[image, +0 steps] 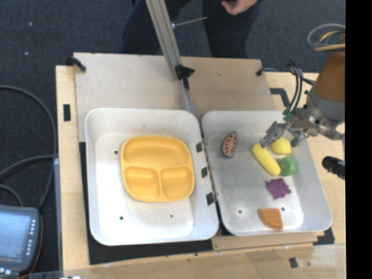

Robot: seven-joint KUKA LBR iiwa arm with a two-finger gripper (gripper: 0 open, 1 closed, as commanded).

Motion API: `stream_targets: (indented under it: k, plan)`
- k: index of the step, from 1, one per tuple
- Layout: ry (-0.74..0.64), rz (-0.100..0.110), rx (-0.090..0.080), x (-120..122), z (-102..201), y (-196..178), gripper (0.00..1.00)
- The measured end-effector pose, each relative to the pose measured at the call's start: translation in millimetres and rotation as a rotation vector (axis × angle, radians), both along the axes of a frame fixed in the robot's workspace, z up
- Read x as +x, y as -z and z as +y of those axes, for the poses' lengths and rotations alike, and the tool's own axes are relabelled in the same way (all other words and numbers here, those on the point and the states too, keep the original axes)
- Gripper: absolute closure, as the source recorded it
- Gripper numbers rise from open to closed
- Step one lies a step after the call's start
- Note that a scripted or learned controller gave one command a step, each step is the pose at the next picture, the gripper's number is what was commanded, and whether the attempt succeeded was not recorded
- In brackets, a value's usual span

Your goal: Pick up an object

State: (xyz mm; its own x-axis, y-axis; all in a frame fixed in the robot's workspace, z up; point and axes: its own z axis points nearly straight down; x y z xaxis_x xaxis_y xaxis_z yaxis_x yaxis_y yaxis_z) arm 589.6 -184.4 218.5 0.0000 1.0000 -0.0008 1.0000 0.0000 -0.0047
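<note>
Fruit toys fill the right bin point(244, 214), open jaws straddling the lemon point(282, 146); a yellow tray point(157, 168) sits left.

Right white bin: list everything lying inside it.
Inside the right white bin: a watermelon slice toy, yellow corn cob, yellow lemon, green round fruit, purple grape bunch and orange wedge. The pincer covers part of the lemon.
</note>
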Motion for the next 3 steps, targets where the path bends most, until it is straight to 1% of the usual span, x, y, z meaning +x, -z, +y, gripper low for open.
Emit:
stream_targets:
  k: [2, 3]
  plan:
    - [0.002, -0.002, -0.001, 2, 2, 85, 0.00]
    - [0.006, -0.009, -0.001, 4, 0, 71, 1.00]
